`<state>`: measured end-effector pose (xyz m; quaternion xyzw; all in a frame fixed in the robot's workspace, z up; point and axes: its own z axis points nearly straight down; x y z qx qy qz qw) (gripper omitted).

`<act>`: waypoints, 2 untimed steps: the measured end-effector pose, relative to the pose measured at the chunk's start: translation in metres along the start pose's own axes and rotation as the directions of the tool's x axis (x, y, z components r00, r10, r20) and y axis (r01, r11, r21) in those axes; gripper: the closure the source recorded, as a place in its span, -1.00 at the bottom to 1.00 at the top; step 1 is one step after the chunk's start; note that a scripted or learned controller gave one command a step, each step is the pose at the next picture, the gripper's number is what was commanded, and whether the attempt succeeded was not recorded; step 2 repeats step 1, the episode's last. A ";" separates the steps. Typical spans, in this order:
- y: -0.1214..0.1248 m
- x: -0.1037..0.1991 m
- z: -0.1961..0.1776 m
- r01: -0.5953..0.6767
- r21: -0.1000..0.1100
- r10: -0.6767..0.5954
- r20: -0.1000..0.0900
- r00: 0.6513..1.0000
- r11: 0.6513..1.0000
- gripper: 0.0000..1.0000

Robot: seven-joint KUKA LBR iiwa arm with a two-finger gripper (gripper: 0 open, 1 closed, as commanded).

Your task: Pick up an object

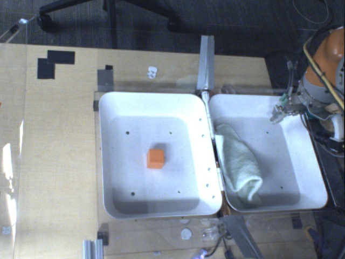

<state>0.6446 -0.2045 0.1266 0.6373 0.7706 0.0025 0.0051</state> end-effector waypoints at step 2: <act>0.001 0.026 -0.084 0.025 0.003 -0.025 -0.002 1.000 1.000 1.00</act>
